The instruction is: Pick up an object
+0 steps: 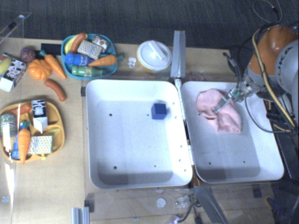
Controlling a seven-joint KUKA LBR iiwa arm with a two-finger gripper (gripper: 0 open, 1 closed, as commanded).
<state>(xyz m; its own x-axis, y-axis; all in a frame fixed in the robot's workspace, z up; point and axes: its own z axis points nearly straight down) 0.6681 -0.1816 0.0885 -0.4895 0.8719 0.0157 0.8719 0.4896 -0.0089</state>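
over right bin [243,171], end effector [220,107] apparently touching pink cloth [229,120], grip state unclear, fingertips indistinct

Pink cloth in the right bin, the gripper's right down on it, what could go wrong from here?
1. The pink cloth is soft and crumpled, so the gripper may pinch only a fold that slips free on lifting.
2. The gripper sits low over the right bin, so pressing further could scrape its floor.
3. A lifted cloth would likely hang loose and could catch on the divider between the bins.
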